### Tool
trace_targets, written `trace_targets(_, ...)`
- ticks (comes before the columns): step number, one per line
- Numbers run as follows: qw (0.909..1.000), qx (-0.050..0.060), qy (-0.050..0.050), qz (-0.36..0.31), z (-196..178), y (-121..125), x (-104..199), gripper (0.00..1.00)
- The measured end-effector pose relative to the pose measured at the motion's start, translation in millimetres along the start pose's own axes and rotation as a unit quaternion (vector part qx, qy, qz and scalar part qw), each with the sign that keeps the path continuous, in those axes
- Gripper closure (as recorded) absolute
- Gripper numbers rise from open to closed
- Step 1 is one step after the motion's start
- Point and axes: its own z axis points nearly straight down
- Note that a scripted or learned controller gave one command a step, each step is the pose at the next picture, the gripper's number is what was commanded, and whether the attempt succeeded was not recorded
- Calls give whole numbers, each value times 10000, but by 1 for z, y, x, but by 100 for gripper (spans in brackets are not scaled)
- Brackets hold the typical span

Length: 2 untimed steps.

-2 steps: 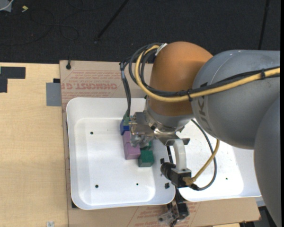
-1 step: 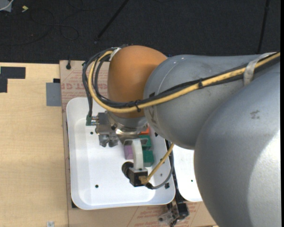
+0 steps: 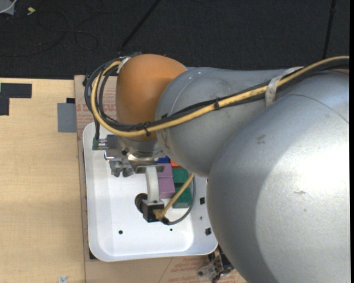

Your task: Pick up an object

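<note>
Purple block: we find it in the white bin, just toward 1 o'clock from the bin's centre, with its upper end hidden under the wrist. A green block lies just beside it at 3 o'clock. We cannot tell whether the two touch. A small blue item shows at the Purple block's 12 o'clock, mostly covered by the wrist.

The arm enters the view from 3 o'clock. Its broad grey link fills the region from 3 to 6 o'clock, then narrows toward the orange band, which sits at 11 o'clock from the view's centre. From the band, the wrist points down into the bin. The gripper hangs at the band's 6 o'clock, over the bin's 11 o'clock area and at 9 o'clock from the Purple block.

We cannot tell whether the gripper is spread or pressed together, as the wrist covers it from above. We see no object held in it. The bin rests on the wooden bench.
</note>
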Motion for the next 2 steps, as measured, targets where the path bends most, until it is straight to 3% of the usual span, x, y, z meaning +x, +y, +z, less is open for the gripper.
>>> trace_targets(1,10000,-81,19,13,-99,91,-2,100)
trace_targets(2,10000,48,-10,36,-5,30,-3,100)
